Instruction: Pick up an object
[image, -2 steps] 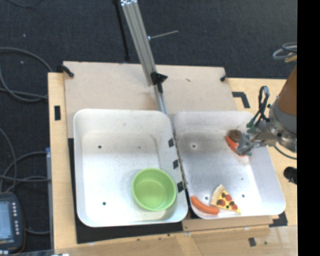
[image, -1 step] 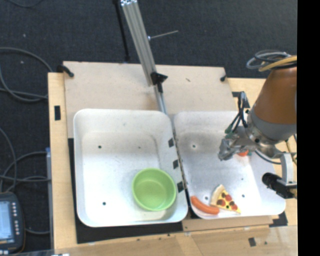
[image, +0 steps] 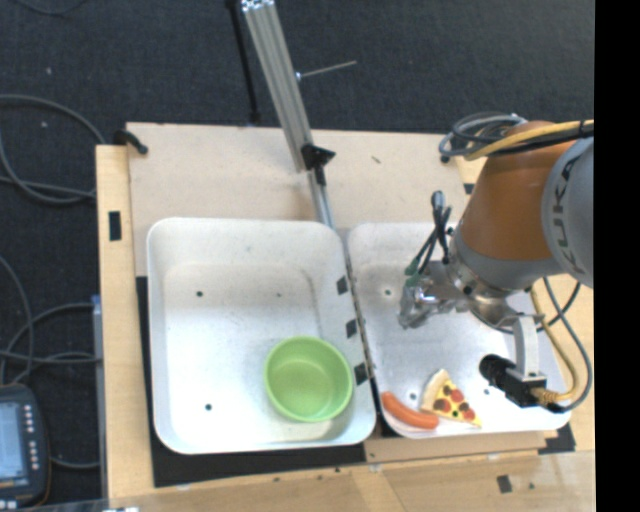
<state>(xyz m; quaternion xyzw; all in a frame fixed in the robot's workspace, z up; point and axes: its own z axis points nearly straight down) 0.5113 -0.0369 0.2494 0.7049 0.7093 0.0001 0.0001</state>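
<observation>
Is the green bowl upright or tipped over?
Upright: the green bowl sits in the left bin with its round opening facing up, inside visible.

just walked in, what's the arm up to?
The KUKA arm reaches in from the right over the right bin. Its gripper hangs above bare bin floor, with nothing visible between its fingers. A pizza slice toy and an orange sausage-like piece lie near that bin's front edge, apart from the gripper. A green bowl sits upright in the left bin, at its front right corner. Nothing has been picked up yet.
</observation>
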